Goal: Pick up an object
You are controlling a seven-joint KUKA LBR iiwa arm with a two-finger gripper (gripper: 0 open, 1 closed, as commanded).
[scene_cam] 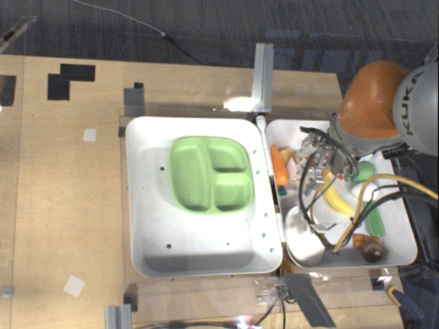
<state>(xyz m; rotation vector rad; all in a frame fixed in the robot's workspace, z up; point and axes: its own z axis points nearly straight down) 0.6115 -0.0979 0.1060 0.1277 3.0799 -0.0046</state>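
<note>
Objects for picking lie jumbled in the right bin (411, 252): an orange carrot (277, 164) along its left wall, a yellow banana (337, 200) toward the middle, a long green piece (374, 218) to the right of the banana, and a small dark brown item (371, 249) in the near right corner. A pale rounded thing (304, 233) sits in the near left part of that bin, though I can't make out what it is.

Over the far half of the same bin hangs the grey arm (418, 108), coming in from the right, its orange band (370, 101) bulging above the wrist. The gripper (317, 168) sits low among cables, just right of the carrot and just far-left of the banana. Wires and brackets clutter it, so whether the fingers are apart or together I cannot tell, and nothing can be made out between them.

In the left bin (147, 204) rests a green divided tray (210, 173), well apart from the gripper.
</note>
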